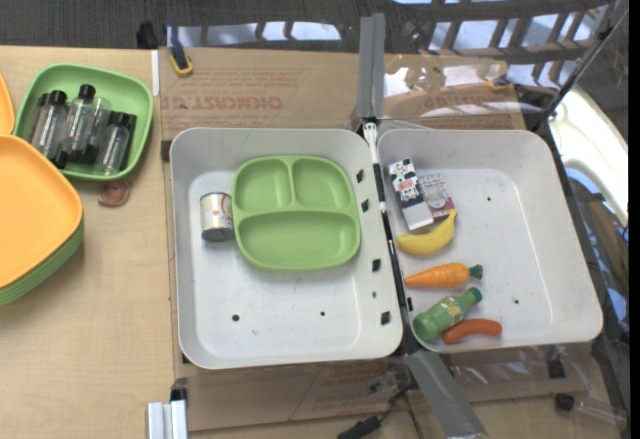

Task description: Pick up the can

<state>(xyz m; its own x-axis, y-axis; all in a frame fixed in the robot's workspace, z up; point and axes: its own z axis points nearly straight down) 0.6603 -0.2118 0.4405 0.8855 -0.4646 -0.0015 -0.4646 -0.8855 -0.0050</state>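
Observation:
The can (216, 217) is small and silver with a printed label. It lies on its side in the left bin (290, 327), close to that bin's left wall. Its right end touches or nearly touches the green divided plate (296, 212) that sits in the middle of the same bin.
The right bin (530, 257) holds a small carton (407, 193), a banana (427, 236), a carrot (444, 275), a green bottle (446, 314) and a red chili (472, 330) along its left side. On the bench to the left stand a green tray of bottles (82, 122) and stacked orange plates (35, 222).

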